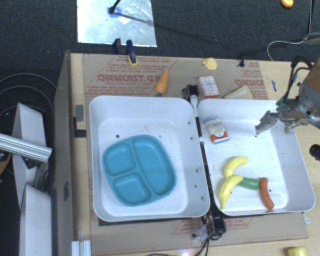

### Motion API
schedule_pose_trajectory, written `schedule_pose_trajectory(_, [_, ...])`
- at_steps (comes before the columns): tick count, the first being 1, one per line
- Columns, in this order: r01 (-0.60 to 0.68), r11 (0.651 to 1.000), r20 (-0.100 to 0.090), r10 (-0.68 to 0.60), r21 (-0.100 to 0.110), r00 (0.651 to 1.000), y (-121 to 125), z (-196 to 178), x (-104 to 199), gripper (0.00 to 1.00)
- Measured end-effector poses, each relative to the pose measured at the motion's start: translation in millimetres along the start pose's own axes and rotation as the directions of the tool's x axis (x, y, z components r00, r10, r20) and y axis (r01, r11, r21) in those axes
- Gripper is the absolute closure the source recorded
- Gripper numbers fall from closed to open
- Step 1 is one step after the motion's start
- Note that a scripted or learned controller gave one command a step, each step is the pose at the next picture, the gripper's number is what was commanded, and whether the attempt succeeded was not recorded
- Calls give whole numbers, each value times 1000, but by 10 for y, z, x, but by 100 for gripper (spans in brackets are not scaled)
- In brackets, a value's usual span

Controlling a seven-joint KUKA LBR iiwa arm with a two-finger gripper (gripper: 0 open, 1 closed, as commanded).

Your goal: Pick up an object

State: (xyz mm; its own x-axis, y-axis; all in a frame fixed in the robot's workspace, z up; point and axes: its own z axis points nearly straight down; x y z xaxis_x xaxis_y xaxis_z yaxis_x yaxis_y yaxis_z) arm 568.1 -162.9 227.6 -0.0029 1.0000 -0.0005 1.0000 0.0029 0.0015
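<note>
Arm comes in from the right, mostly cut off by the frame edge; only the grey wrist and the grey two-finger gripper [262,125] show, over the upper right part of the right-hand shallow white bin [288,159]. Fingers small and blurry, can't tell if they're apart or together. Nothing visible between them.

Objs in the right bin: small white carton w/ blue and red print [216,130], upper left by the divider, long axis running up-left to down-right, well apart from the gripper and to its left. Two yellow toy bananas [232,177] lower down, one above the other, curving up to the right. Green toy pepper [249,184] lies across, partly tucked behind the lower banana. Orange-red toy sausage [265,193] touches its right end, pointing down-right. All well below the gripper.

Left white bin [98,143] holds a blue three-compartment plastic tray [138,169].
</note>
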Motion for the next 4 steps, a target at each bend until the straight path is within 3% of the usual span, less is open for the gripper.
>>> schedule_pose_trajectory(1, [0,1000,-5,0,11,1000,-360,1016,391,0])
schedule_pose_trajectory(2, [2,1000,-2,-2,3,1000,-415,1454,642,0])
schedule_pose_trajectory(3, [1,1000,-2,-1,-1,1000,-399,1328,630,100])
schedule_pose_trajectory(4, [9,1000,-3,-9,-11,1000,-190,374,1258,100])
